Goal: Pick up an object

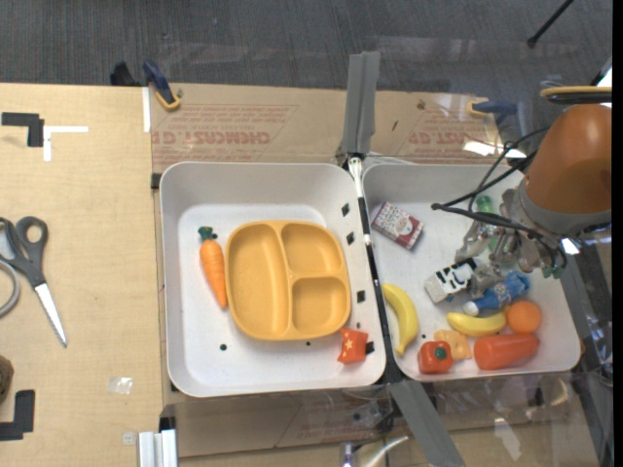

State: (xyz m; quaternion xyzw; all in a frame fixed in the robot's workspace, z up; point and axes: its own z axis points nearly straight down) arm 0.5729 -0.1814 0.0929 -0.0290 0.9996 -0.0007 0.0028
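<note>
Two white bins are sitting side by side on your tabletop (78, 261); the arm (574, 159) is reaching into the right bin (409, 178) from the right. Your gripper (492, 251) is hanging over the toy clutter there, just above a black-and-white object (450, 280) and a blue one (504, 288); whether the jaws are wide or narrow, you cannot tell. One banana (401, 316) is lying with its long axis running near to far, another (475, 323) lying crosswise. The carrot (213, 269) in the left bin (180, 358) is pointing toward you, green top away, beside the yellow divided plate (289, 278). Cardboard lettering behind is reading reversed, illegible.
</note>
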